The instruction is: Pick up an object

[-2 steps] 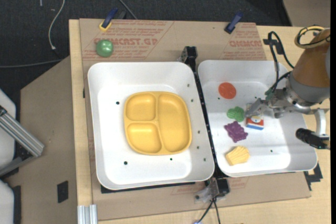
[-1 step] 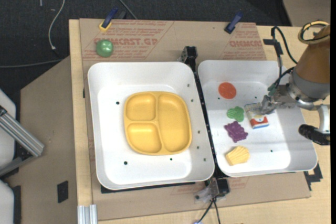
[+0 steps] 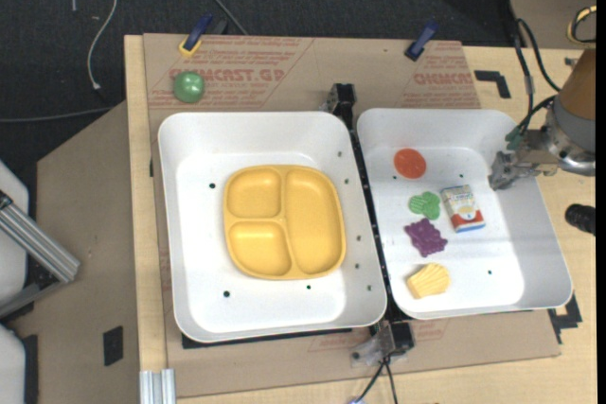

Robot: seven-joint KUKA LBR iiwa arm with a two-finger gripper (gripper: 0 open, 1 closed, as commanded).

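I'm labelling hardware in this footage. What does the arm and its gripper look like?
The arm is grey, rounded, with an orange band above the wrist. Its gripper is a small block of grey and dark metal parts at the right bin's edge; finer detail is too small to make out.

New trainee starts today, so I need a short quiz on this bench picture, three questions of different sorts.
1. True or false: the yellow tray lies in the left bin.
2. Which lies nearest the gripper? A green ball B small carton C purple toy
3. Fill in: the ball rests on the ___, outside both bins.

Key: 1 true; 2 B; 3 cardboard.
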